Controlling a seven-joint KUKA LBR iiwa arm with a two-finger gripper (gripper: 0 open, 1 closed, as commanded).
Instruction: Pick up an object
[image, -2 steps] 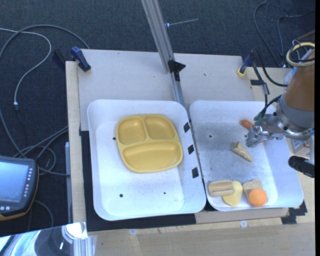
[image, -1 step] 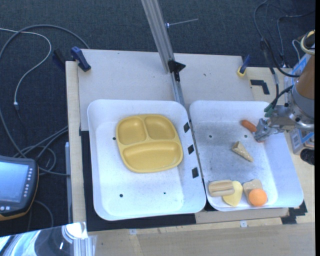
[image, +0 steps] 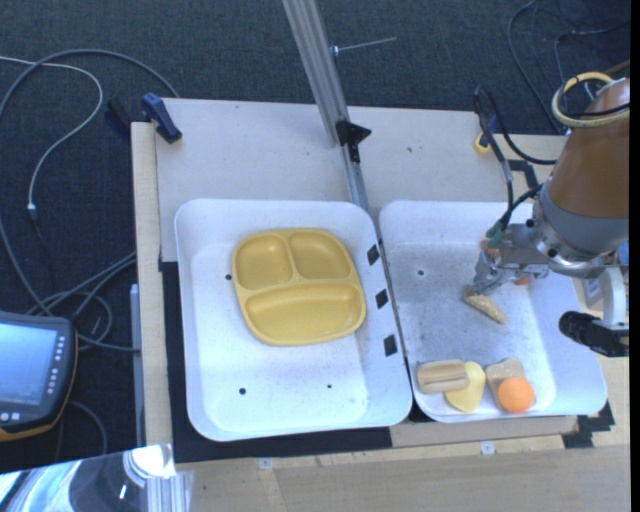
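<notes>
My gripper (image: 487, 288) hangs low over the right bin (image: 430, 250), its tips right at the upper end of a small tan bread-like piece (image: 488, 308) that lies on the bin floor. I cannot make out whether that piece is between the tips. Along the bin's near edge lie a tan hot-dog bun (image: 443, 376), a pale yellow piece (image: 466, 390), a beige chunk (image: 504, 371) and an orange ball (image: 516, 395). A yellow divided plate (image: 297, 285) rests in the left bin (image: 215, 350).
A metal post (image: 330, 80) rises from the back of the bench between the bins. Black clips (image: 380, 298) sit on the divider between the bins. Cables and a pendant (image: 30, 370) lie on the floor at left.
</notes>
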